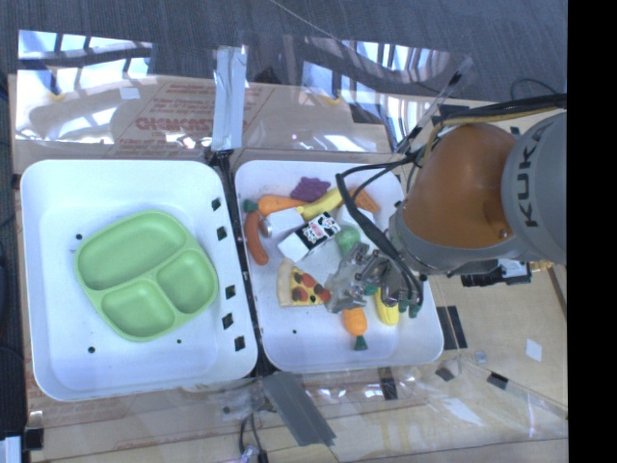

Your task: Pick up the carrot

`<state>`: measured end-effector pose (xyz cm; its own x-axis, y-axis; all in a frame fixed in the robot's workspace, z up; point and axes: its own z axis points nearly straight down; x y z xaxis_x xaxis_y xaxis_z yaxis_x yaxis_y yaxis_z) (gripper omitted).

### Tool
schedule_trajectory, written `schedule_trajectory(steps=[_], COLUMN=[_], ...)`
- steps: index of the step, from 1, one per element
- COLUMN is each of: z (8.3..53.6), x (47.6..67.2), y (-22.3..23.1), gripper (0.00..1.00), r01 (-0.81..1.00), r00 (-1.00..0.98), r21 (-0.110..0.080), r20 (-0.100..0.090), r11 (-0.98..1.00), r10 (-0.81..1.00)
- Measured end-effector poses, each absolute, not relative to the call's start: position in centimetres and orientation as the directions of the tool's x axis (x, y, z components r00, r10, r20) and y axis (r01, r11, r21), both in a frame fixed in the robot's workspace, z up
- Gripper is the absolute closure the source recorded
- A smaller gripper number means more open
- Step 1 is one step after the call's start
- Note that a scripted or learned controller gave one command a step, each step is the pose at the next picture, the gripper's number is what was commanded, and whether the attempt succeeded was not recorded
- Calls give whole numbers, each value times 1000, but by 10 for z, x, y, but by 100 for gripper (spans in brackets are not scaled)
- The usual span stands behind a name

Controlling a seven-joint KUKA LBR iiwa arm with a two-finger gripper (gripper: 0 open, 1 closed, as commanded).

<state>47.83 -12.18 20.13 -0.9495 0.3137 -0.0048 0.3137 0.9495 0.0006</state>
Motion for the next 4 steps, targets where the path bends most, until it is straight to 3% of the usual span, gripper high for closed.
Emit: schedule_trajectory(steps=[1,2,3,4], z=[238,220,143,226], x=[484,477,476,485], y=[-58,-43,-118,-143], gripper=[100,100,100,100], r01=[330,107,-48,101], r00=[-944,-994,-999,-995], r21=[2,0,1,-1], r20=[-3,0,4,-5], r11=[944,994,999,995], r10=[330,107,-48,101])
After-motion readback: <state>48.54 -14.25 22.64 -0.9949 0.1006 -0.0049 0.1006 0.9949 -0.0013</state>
